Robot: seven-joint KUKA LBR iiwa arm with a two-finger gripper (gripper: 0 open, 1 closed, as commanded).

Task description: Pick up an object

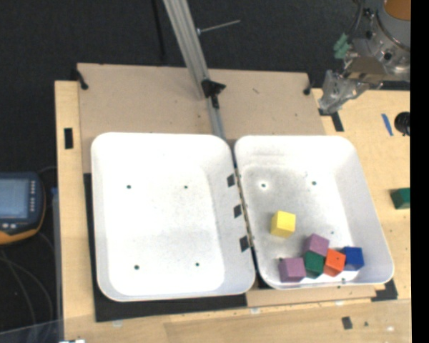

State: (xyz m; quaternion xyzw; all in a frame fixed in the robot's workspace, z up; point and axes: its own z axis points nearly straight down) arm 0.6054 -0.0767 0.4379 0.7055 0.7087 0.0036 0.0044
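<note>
So at this point the pick hadn't really started, as far as I could judge. The hand point(337, 95) was up over the bench's point(200, 98) far right corner, outside both bins, hanging off the arm point(375, 41) that came in from the right. Whether it was open or closed, I honestly couldn't tell from that angle, but nothing was visibly in it.

All the candidates sat in the right bin point(365, 184). The yellow block point(284, 223) was alone near the middle, a bit toward the near side. The rest were bunched in the near right corner of that bin: two purple blocks point(317, 245) point(292, 268), a green block point(314, 262), an orange block point(334, 261) and a blue block point(352, 256), touching or nearly so. The left bin point(107, 191) had only specks in it.

So everything was left to do: travel over the right bin, come down, close on something, lift. My guess is the yellow one was the easy target, since it had room around it, while the cluster looked awkward to get into. There was also a green thing point(400, 198) on the bench's right edge, outside the bins.
</note>
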